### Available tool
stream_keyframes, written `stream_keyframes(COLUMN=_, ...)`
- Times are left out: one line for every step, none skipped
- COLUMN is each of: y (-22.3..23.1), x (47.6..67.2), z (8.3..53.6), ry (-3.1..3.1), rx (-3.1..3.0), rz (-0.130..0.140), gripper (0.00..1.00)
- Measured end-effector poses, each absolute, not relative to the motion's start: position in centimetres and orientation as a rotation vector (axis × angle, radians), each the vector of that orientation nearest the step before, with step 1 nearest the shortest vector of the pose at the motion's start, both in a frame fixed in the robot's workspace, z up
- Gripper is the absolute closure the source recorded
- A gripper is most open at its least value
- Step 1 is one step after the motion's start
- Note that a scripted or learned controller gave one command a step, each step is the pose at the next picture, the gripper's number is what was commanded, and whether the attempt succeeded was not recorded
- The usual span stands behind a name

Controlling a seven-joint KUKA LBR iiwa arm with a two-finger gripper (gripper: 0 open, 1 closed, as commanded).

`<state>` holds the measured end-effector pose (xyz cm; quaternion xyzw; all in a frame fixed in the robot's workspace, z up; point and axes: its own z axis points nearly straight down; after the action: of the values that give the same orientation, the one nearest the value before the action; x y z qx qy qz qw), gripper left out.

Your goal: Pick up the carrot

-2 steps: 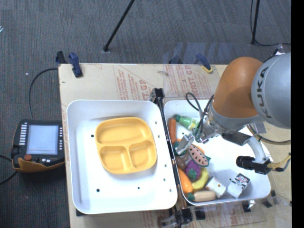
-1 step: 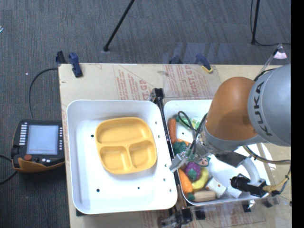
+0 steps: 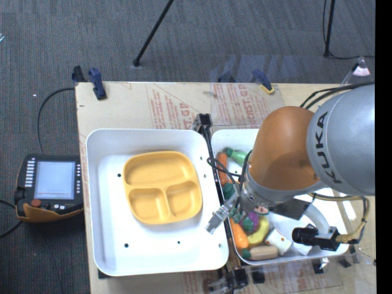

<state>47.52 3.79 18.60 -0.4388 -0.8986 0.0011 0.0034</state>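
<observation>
Here the arm (image 3: 306,152) hangs low over the right bin (image 3: 343,250), its end effector (image 3: 228,212) near the bin's left wall; I cannot tell its state. The carrot (image 3: 222,164) lies along that wall, partly under the arm, among other toy food. In the left bin (image 3: 104,225) sits a yellow tray (image 3: 162,185).

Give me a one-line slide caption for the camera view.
KUKA arm reaching over the right bin of toy food, pincer near the carrot; yellow divided plate in the left bin.
</observation>
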Motion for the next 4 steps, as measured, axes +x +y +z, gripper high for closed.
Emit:
stream_keyframes(y=4.2, x=49.5, z=18.6, ry=-2.879, rx=-1.251, rz=0.002, gripper=0.0)
stream_keyframes(y=5.9, x=47.5, z=18.6, ry=-3.06, rx=-0.686, rz=0.0, gripper=0.0)
stream_keyframes(y=11.9, x=54.6, z=19.8, ry=-3.127, rx=-0.311, rz=-0.004, gripper=0.0)
stream_keyframes(y=12.4, x=56.9, z=10.3, ry=-3.141, rx=-0.295, rz=-0.021, gripper=0.0)
